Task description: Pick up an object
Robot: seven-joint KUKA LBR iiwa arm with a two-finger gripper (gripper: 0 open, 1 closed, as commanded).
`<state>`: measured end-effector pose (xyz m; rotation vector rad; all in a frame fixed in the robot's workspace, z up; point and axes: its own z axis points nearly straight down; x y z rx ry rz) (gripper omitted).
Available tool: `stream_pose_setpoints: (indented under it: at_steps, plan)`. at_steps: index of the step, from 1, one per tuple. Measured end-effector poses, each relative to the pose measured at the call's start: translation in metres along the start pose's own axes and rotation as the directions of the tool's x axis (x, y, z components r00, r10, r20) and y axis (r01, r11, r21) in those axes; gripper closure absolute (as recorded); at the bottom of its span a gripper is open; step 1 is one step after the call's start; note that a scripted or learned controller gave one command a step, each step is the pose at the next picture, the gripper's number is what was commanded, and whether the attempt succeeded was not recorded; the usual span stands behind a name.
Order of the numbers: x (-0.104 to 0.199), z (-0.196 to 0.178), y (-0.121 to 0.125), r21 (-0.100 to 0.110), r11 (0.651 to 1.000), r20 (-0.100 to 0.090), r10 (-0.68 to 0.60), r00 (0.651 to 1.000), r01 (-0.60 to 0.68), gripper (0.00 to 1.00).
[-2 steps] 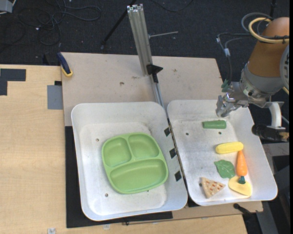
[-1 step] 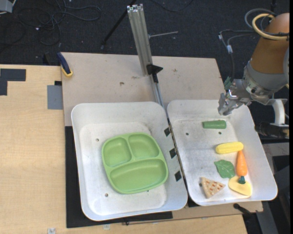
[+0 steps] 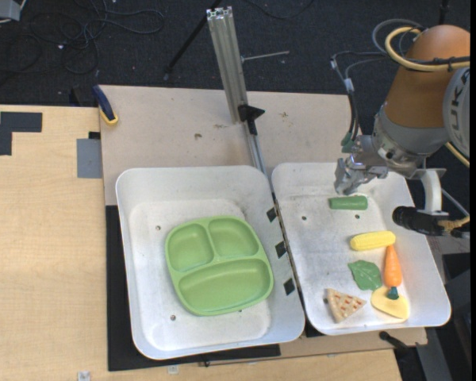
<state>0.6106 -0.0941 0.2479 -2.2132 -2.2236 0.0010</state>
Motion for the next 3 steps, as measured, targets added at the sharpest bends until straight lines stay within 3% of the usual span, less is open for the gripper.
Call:
stream_pose_setpoints:
  at_steps: [3]
  plan:
    - [0.161, 0.035, -0.049, 0.003, 1.000, 0.001, 0.000, 1.000, 0.000, 1.00]
